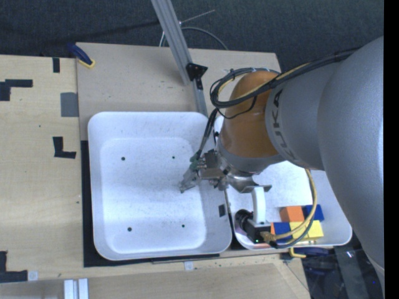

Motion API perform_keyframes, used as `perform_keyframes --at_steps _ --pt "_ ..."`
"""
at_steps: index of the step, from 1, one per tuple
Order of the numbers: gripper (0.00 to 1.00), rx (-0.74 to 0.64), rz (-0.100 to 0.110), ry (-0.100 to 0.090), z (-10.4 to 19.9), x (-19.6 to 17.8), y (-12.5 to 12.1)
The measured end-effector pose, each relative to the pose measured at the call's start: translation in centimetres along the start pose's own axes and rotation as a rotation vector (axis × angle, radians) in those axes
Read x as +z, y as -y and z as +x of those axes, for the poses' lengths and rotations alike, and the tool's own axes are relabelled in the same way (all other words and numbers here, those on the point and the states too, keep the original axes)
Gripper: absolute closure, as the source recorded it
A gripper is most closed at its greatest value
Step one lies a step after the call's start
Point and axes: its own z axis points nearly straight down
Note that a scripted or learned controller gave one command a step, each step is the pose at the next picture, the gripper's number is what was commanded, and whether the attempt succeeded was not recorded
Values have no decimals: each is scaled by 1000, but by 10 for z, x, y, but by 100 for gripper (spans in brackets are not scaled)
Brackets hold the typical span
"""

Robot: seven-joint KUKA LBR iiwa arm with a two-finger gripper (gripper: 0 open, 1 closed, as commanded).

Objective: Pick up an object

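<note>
**Plastics, bare wood and brushed metal**

We see the left bin (106,142) as white plastic, smooth with a faint speckle and a soft sheen along its rolled rim. The surface (37,185) looks like pale, matt wood or board, marked with flat black tape patches. The arm (349,123) wears a smooth grey shell with a satin finish, and its orange band (249,123) shines glossily. The tool (190,182) looks like dull grey metal. A slanted rail (171,27) reads as brushed aluminium. The orange block (291,214), blue block (315,212) and yellow block (312,230) in the right bin look like matt plastic or foam; we cannot tell which.
</note>
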Motion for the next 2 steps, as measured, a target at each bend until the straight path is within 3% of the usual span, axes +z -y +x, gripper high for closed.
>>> perform_keyframes --at_steps 1,2 --pt "0 13 -7 5 -75 -10 -45" --pt "0 1 -3 1 -15 -3 -48"
